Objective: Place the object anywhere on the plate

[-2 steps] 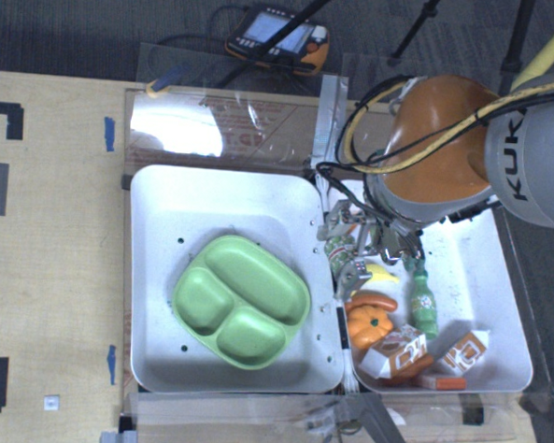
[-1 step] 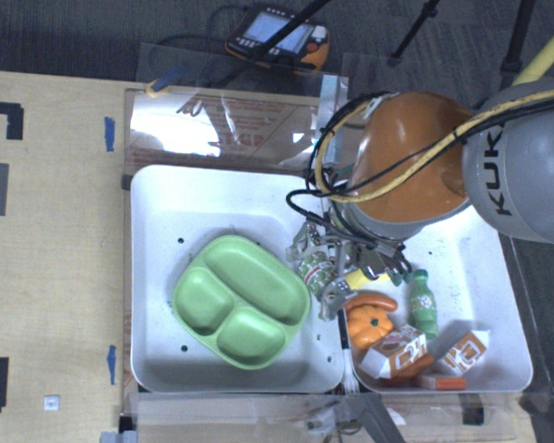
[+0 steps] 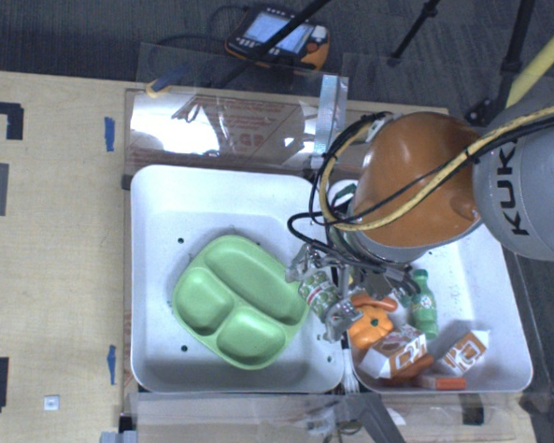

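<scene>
Just beside the green plate (image 3: pixel 237 302), the orange object (image 3: pixel 369 329) lies roughly level.

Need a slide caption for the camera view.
KUKA gripper hovers between green plate and orange toy among clutter in right bin.

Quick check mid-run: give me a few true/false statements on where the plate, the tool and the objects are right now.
1. The green plate lies in the left bin. True.
2. The plate has one undivided surface. False: it has compartments.
3. The tool is at the divider between the bins. True.
4. An orange object rests on the plate. False: it lies in the right bin.
5. A green bottle lies in the right bin. True.
</scene>
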Tool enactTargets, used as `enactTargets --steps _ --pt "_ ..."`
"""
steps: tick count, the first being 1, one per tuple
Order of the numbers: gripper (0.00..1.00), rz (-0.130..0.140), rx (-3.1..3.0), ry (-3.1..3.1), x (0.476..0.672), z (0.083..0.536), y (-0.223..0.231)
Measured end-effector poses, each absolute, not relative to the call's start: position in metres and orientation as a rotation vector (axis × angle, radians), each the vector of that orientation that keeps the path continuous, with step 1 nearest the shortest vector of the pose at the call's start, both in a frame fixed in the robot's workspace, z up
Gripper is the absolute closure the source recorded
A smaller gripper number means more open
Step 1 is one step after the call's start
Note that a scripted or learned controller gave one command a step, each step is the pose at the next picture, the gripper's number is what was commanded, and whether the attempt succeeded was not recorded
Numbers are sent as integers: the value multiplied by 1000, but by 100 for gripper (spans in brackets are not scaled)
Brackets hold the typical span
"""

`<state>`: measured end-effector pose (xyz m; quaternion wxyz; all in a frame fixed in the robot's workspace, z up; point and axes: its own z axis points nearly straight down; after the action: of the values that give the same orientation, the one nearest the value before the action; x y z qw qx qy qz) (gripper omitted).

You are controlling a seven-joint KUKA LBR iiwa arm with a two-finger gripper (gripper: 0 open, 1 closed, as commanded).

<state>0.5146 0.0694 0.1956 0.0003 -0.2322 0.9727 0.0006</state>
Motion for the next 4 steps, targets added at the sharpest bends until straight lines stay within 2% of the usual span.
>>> enactTargets --steps 1,2,3,4 --pt "100 1 -1061 2950 557 185 9" --pt "100 2 -1352 2827 559 185 68" --pt "0 2 -1352 2827 559 185 68" --pt "0 1 -1661 2658 582 186 61"
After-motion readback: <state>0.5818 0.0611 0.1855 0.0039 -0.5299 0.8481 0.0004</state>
